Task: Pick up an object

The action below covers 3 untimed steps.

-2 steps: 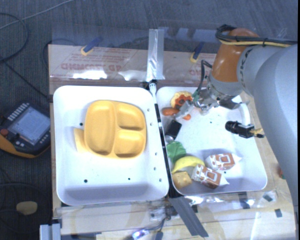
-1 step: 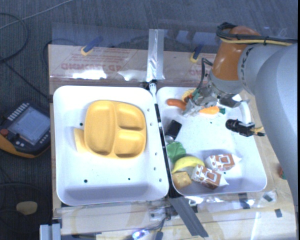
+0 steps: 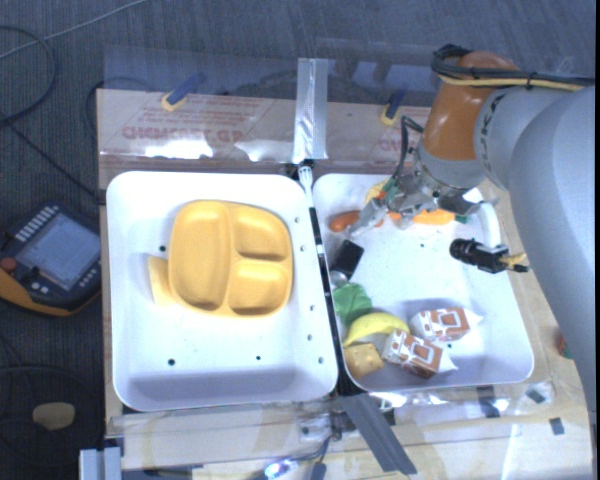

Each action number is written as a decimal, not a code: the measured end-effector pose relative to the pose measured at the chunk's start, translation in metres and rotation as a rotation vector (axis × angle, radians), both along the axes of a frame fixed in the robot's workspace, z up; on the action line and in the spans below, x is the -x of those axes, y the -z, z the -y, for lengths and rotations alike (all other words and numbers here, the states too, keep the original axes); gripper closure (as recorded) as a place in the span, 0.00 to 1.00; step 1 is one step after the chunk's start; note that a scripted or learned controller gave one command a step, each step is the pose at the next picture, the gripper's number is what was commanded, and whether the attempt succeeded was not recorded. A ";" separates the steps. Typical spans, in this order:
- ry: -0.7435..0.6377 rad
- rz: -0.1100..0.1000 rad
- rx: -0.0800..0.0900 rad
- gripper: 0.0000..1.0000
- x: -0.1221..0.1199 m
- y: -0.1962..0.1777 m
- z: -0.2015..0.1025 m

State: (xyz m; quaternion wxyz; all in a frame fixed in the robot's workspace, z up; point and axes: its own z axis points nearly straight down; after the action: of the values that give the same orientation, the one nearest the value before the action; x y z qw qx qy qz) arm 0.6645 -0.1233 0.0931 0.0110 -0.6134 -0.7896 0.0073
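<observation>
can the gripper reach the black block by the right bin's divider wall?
Probably yes: the black block lies uncovered, the gripper close by over the same bin. The wall beside it could hamper a grasp.

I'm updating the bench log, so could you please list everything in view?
bins: 2, white, side by side
tray: 1, yellow, left bin
block: 1, black, right bin, by divider
orange bits: 2, orange, right bin, far end
green item: 1, green, by divider
banana: 1, yellow, near end
lump: 1, tan, near corner
boxes: 2, brown-white, near end
pendant: 1, black-orange, floor left
arm: 1, grey, orange band, from right
claw: 1, over right bin's far end
</observation>
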 end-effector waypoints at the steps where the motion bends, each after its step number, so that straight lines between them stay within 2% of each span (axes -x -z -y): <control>1: -0.001 -0.002 0.001 1.00 0.001 -0.004 0.001; 2: -0.149 0.026 0.010 1.00 -0.005 0.004 -0.013; 3: -0.104 0.020 0.000 1.00 -0.002 -0.087 -0.054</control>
State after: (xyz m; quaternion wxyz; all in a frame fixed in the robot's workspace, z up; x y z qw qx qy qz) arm 0.6665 -0.0692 0.1797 0.0027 -0.5714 -0.8207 0.0016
